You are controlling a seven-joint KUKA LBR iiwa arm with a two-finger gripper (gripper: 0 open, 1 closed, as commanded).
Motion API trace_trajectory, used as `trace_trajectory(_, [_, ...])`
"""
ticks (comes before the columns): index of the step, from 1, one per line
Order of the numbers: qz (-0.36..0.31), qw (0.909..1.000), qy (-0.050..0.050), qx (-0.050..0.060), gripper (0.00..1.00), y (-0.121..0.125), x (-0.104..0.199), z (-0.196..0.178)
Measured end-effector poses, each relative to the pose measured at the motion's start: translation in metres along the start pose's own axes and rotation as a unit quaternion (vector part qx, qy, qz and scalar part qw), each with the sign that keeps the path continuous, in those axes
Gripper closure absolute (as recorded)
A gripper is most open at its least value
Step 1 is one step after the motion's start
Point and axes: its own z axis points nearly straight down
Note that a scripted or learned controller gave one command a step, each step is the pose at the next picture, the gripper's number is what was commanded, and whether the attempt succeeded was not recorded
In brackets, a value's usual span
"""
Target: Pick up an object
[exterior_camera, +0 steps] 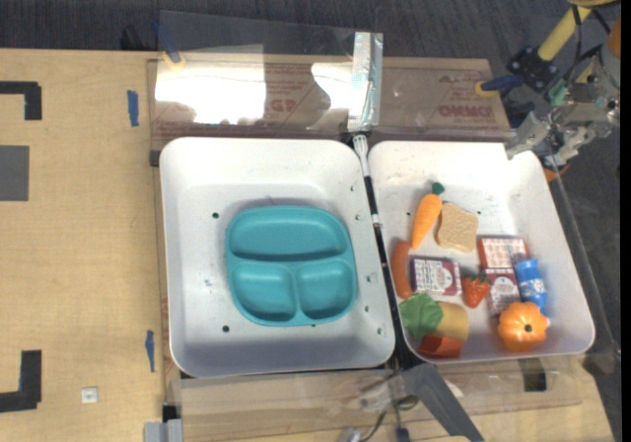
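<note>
Approach step, by my judgement; the pincer (564,134) hovers at the right bin's (564,233) far right corner, its grip state unreadable; carrot (426,218), bread (457,229) and orange (522,326) lie inside; next: descend onto one.

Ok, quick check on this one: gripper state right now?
Gripper: cannot be told; it sits at the far right corner of the right bin, above the toys, with nothing seen in it.
</note>
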Motion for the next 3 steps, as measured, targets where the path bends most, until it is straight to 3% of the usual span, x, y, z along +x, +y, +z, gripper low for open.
trace_trajectory(1, [-0.065,0.9979,0.001,0.004,0.0,-0.02,0.049,0.101])
trace_trajectory(2, [-0.037,0.9993,-0.001,-0.007,0.0,-0.031,0.112,0.157])
trace_trajectory(3, [-0.036,0.9993,-0.002,-0.006,1.0,-0.032,0.11,0.147])
